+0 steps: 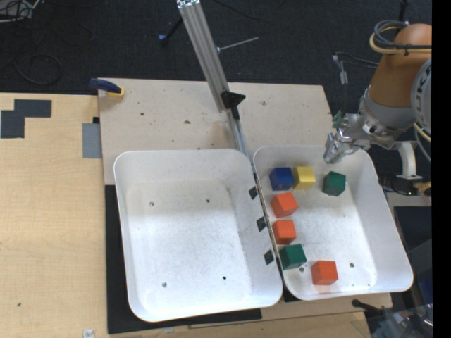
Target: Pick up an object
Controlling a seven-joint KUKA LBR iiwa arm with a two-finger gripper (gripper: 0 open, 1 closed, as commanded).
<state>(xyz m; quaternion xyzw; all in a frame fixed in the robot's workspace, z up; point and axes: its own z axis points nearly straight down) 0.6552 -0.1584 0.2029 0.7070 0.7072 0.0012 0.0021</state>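
A pale wooden surface point(49, 210) is seen bearing two shallow white bins, the left bin point(130, 182) and the right bin point(384, 217), where the cubes are gathered. The pincer point(337, 150) is poised at the right bin's far rim, just above and beside a dark green cube point(334, 184) (the nearest candidate); nothing is seen held, and whether it is released or clenched cannot be told. A straight descent centred on that cube is advised, kept clear of the yellow cube point(305, 177) and the rim.
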